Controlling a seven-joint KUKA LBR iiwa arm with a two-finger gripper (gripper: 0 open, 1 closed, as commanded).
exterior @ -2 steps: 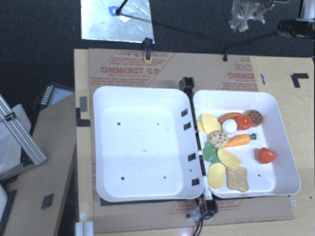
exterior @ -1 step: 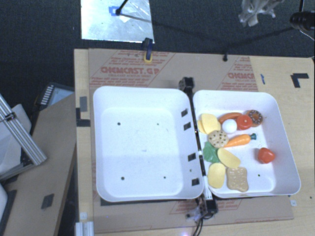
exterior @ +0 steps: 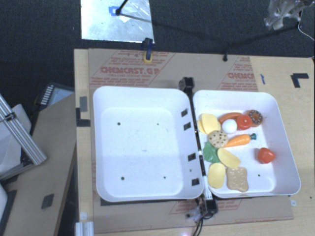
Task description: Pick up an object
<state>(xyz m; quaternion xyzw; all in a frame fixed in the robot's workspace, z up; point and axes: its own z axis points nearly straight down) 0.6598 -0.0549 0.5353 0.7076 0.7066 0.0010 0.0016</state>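
Observation:
The right bin point(exterior: 283, 132) holds several toy foods, mostly along its left side. Among them are an orange carrot point(exterior: 237, 140), a white egg point(exterior: 229, 126), a red tomato point(exterior: 266, 155) lying apart to the right, a slice of toast point(exterior: 237, 179), a speckled cookie point(exterior: 217, 138) and a chocolate donut point(exterior: 254, 117). Yellow pieces point(exterior: 216, 175) and a green leaf point(exterior: 210, 154) lie near the divider. My gripper point(exterior: 279, 13) hangs at the top right corner, well beyond the bins' far edge and away from every object.
The left bin point(exterior: 142, 141) sits beside the right one, joined by black clips point(exterior: 191, 157). A shiny metal sheet point(exterior: 115, 14) lies on the dark floor at the back. Aluminium framing point(exterior: 19, 136) stands at the left edge.

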